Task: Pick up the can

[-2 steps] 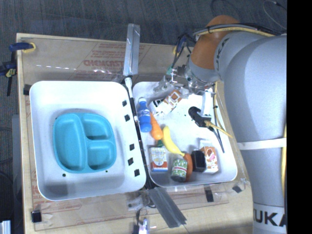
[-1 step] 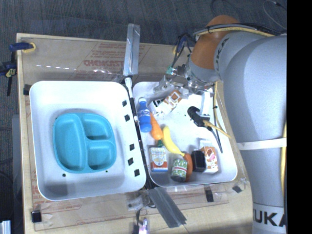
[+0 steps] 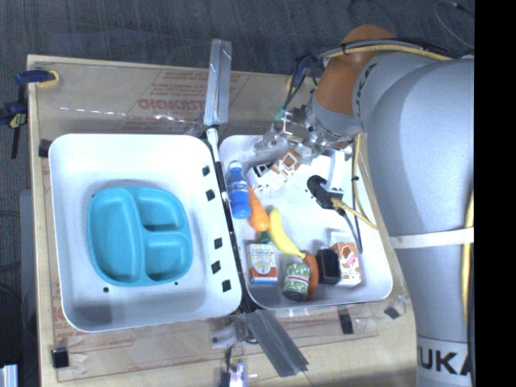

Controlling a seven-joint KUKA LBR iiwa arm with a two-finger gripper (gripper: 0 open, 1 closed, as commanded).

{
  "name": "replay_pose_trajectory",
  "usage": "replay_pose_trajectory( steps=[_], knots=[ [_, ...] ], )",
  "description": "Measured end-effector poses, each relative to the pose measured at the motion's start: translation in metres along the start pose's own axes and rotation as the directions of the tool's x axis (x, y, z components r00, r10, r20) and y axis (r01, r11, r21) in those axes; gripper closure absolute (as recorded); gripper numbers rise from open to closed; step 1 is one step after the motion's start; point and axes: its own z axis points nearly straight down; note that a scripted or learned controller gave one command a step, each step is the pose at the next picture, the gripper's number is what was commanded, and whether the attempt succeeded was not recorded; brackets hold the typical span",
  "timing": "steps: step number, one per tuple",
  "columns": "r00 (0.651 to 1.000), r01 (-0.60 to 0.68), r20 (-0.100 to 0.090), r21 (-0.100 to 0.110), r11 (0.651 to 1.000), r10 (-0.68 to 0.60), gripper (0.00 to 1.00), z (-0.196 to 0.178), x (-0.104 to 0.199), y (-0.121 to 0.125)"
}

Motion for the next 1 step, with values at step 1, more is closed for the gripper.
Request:
replay_pose_trajectory(
  steps=[1],
  knots=[
    [0.998, -0.064, 0.005, 0.066, 0.996, 0.064, 0.00, -0.0176, -0.0231, -0.0354]
  ],
)
